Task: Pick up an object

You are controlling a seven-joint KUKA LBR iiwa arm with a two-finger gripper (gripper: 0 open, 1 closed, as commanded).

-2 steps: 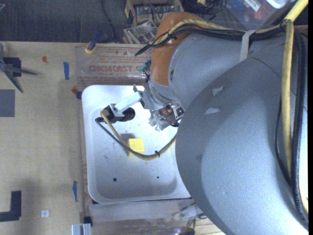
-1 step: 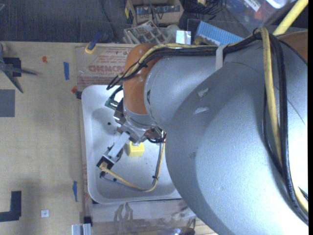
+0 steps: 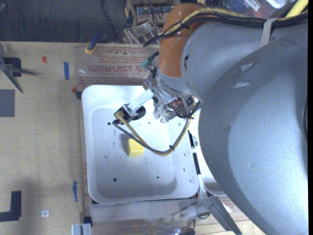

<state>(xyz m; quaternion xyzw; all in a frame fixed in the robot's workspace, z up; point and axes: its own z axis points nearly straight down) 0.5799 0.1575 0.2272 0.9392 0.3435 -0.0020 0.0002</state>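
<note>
The white bin (image 3: 90, 131) holds one yellow block (image 3: 135, 148), which lies on the bin floor a little left of centre among a few dark specks. The gripper (image 3: 162, 114) hangs over the bin's upper half, at about 2 o'clock from the block and apart from it. I cannot tell whether it is open or closed. At the bin's 12 o'clock edge lies a printed cardboard sheet (image 3: 117, 65). The pale wooden bench (image 3: 39, 146) carries a blue tape strip (image 3: 67, 71) at 10 o'clock. Beyond the bench are cluttered boxes and cables.

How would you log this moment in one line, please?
gripper: over bin | yellow block: on bin floor, apart from gripper | pick: not done
</note>
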